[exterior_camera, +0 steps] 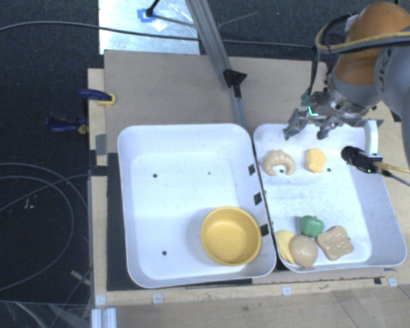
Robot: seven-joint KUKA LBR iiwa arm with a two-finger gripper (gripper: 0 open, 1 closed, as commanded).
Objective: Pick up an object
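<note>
Your two-finger gripper (pixel 309 126) hangs over the far edge of the right shallow white bin (pixel 381 214), its dark fingers (pixel 293 128) spread apart with nothing between them; just below it in that bin you have a tan croissant-shaped pastry (pixel 278 161) and, beside it to the right, a small yellow ridged piece (pixel 316 160); at the near end of the same bin sit a green pepper-like toy (pixel 311 225), a beige toast-shaped slice (pixel 334 242), a round tan bun (pixel 303 250) and a pale yellow piece (pixel 284 240) touching the bun; the left shallow white bin (pixel 157 156) holds a yellow plastic bowl (pixel 230 234) near its front right corner.
</note>
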